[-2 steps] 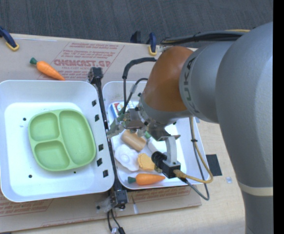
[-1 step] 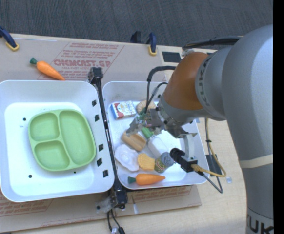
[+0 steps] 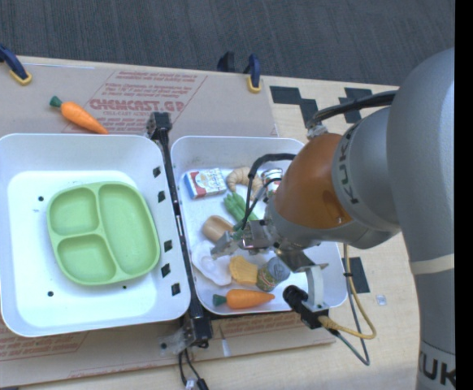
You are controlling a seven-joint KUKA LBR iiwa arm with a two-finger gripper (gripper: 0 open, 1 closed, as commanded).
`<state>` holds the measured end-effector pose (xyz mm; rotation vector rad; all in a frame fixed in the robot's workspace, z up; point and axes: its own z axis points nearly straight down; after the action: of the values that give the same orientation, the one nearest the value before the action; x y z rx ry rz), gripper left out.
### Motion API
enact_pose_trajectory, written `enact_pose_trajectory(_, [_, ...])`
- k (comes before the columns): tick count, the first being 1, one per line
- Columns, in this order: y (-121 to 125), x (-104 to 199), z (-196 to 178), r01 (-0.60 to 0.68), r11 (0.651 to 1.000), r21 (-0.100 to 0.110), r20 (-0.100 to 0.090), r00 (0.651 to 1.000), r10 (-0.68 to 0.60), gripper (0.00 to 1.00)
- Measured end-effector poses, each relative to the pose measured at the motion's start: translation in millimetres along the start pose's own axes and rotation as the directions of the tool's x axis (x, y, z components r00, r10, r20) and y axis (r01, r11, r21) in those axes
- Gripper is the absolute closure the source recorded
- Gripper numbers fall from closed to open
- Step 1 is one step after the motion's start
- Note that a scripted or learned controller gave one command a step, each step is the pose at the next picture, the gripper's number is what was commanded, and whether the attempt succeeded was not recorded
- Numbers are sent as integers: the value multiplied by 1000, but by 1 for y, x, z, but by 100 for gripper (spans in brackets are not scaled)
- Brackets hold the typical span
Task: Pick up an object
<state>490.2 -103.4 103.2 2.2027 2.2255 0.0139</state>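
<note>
Starting at the near edge of the right bin (image 3: 334, 295): orange toy carrot (image 3: 249, 299), lying lengthwise along that edge. Just behind it, yellow piece (image 3: 242, 269) with small round can (image 3: 271, 275) beside it on the right, and white flat item (image 3: 210, 266) on the left, towards the bin's left wall. Off the bin's near right corner, yellow cable (image 3: 346, 330) looping over the bench.

Further in, near the middle of the right bin: gripper (image 3: 249, 238), lowered among the objects, mostly hidden under the orange band (image 3: 310, 189) and grey wrist of the arm (image 3: 399, 161). Cannot tell how far open, nor whether anything is held. Close by its left side, tan rounded item (image 3: 215, 227); just beyond, green item (image 3: 236, 205), partly covered by the arm.

Towards the far edge of the same bin: red, white and blue box (image 3: 206, 183) near the far left corner, beige lumpy item (image 3: 240, 176) to its right.

Sitting in the middle of the left bin (image 3: 9, 161): green divided plate (image 3: 102, 232), three compartments.

Beyond both bins, on the printed cardboard sheet (image 3: 220, 96): second toy carrot (image 3: 78, 114), near the far left corner, tilted. Clipped on the sheet's far edge, blue clamps (image 3: 253, 71).
</note>
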Motion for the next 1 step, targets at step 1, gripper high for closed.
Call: enact_pose_trajectory(1, [0,-2,-10,4,1000,1,3,1000,-4,100])
